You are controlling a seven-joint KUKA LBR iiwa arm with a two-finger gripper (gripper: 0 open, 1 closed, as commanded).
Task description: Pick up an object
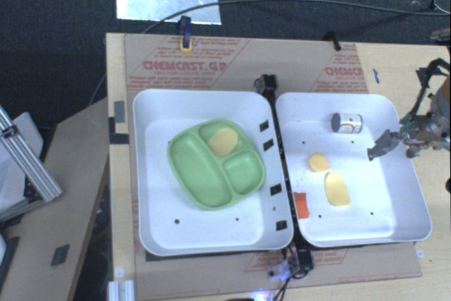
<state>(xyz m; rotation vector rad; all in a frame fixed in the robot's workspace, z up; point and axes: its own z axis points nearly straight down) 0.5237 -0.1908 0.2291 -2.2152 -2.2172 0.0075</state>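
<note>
Where gripper (382,145) hovers, smooth can (347,123) lies.

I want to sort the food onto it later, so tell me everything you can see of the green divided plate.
The green divided plate is pale green, plastic-looking, rounded, and split by raised ridges into three compartments: one long, two smaller. It lies flat, turned at an angle, near the middle of the left white bin. A yellow rounded piece sits in its far small compartment. Nothing else touches it.

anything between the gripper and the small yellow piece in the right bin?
No. Camera view shows bare white bin floor between the gripper and the small yellow piece.
</note>
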